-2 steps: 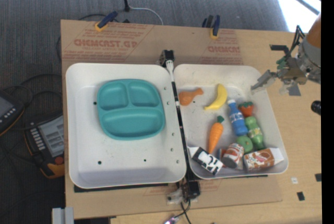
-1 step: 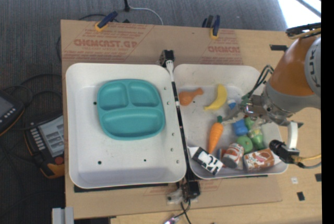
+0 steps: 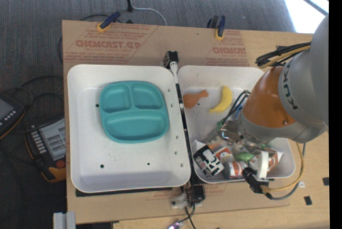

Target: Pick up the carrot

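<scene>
Carrot in the right bin, arm low over the near clutter

The carrot (image 3: 194, 98) is a small orange piece, fat at one end and narrowing to a stub, lying at the right bin's (image 3: 288, 169) far left beside a banana (image 3: 223, 100). The gripper (image 3: 235, 140) is sunk among packets; its grip cannot be told.

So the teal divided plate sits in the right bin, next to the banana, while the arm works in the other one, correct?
Not quite. The camera view shows the teal divided plate in the left bin, alone. The banana lies in the right bin, and that is where the arm reaches.
</scene>
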Tool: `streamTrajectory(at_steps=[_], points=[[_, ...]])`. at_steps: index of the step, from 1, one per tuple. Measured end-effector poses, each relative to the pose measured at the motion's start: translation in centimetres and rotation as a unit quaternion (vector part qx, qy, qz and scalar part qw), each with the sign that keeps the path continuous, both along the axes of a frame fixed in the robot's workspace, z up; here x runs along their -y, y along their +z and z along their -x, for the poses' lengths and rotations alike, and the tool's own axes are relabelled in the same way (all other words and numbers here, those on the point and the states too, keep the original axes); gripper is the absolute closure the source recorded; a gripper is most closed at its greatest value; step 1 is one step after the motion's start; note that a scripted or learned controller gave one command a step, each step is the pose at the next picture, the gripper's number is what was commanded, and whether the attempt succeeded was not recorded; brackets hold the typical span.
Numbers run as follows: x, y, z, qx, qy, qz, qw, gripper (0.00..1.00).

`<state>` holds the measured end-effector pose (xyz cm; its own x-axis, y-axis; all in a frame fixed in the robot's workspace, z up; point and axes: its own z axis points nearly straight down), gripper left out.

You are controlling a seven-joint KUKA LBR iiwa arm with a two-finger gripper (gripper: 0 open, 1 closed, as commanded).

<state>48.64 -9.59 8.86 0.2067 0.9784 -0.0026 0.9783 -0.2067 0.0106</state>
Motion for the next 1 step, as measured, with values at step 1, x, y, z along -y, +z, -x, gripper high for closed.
streamTrajectory(at_steps=[1], points=[[0.38,-0.05,-4.03,-0.004,-0.176,-0.0042,0.9844,0.00]])
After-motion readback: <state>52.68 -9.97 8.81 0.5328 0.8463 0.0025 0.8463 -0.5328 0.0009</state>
